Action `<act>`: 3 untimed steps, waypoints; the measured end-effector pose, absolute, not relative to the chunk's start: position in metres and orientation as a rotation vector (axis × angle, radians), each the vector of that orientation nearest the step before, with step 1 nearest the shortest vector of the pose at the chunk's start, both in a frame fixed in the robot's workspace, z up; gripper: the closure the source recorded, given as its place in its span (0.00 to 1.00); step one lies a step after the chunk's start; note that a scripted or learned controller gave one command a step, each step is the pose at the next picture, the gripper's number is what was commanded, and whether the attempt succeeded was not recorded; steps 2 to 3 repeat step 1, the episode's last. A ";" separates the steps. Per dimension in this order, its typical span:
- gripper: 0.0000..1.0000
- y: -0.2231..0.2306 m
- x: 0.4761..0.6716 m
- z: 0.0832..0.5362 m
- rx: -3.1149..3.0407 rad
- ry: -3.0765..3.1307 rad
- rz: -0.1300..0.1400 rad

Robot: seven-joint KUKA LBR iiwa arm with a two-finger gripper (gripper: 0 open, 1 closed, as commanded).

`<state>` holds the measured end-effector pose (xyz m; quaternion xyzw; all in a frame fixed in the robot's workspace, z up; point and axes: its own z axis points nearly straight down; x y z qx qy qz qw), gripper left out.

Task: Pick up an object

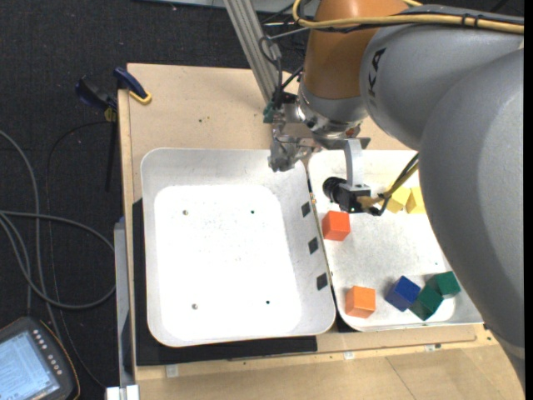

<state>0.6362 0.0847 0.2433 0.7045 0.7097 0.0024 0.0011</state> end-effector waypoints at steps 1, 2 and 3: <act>0.00 0.081 0.635 0.242 2.217 2.225 -0.001; 0.00 0.081 0.635 0.242 2.217 2.225 -0.001; 0.00 0.081 0.635 0.242 2.217 2.225 -0.001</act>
